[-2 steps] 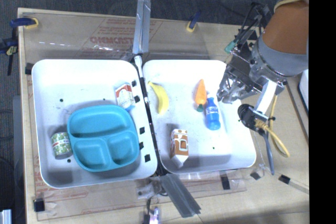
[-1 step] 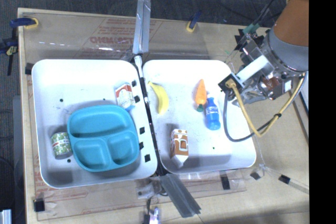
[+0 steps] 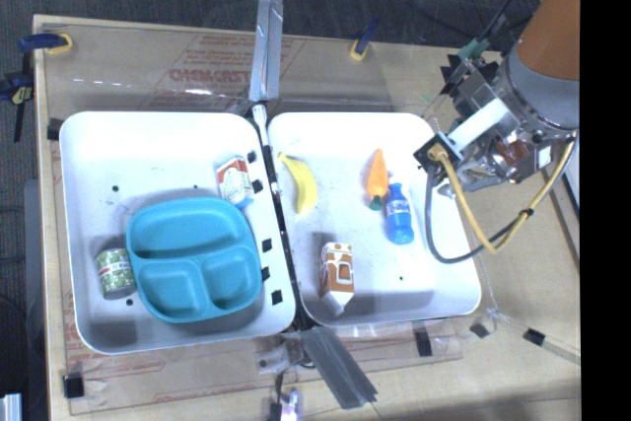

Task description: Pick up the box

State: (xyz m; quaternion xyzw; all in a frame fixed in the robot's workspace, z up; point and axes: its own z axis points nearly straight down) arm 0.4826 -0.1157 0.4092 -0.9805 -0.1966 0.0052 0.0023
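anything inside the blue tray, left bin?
The blue tray shows three compartments with nothing lying in them. A can stands beside it, a small carton behind. Whatever is under the tray is covered.

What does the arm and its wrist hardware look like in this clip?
The arm is grey with a broad orange band above the wrist. Its wrist end carries black brackets, a white block and exposed metal parts. A yellowish cable loops down from it, alongside thin black wires.
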